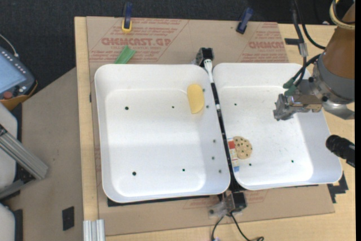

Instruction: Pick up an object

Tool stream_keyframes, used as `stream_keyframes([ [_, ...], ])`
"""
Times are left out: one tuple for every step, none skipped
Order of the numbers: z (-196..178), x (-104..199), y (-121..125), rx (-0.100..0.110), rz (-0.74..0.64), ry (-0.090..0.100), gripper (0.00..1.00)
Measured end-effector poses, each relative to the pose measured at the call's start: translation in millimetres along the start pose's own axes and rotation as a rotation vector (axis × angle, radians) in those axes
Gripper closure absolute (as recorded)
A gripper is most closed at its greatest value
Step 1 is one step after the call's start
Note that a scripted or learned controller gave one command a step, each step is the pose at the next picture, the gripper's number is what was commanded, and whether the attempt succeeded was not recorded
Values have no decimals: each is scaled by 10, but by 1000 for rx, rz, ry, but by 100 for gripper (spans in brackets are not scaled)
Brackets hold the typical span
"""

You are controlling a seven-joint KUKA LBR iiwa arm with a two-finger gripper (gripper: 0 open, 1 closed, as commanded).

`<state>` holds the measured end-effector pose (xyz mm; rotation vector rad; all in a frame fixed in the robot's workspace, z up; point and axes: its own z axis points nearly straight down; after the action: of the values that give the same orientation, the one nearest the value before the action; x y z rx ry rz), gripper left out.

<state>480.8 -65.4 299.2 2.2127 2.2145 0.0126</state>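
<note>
A pale yellow oblong object (196, 98) lies in the left bin (113, 138), near its right wall. A round tan cookie-like object with dark spots (242, 147) rests in the right bin (304, 169), close to the divider, with a small red and blue piece (233, 156) beside it. My gripper (283, 110) hangs over the right bin's upper right part, well away from the cookie and to its upper right. Nothing shows between its fingers.
A black bar (217, 115) runs between the two bins. A green strip (124, 55) and a blue-yellow clamp (127, 21) sit on the cardboard behind the left bin, another blue clamp (245, 20) behind the right. Cables hang by the arm.
</note>
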Motion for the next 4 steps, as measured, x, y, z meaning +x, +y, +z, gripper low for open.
stream_keyframes([
  [961,72,-46,23,2,4,100],
  [533,280,80,9,-2,1,100],
  [-722,909,3,1,-8,4,100],
  [-1162,1477,7,6,-7,5,100],
])
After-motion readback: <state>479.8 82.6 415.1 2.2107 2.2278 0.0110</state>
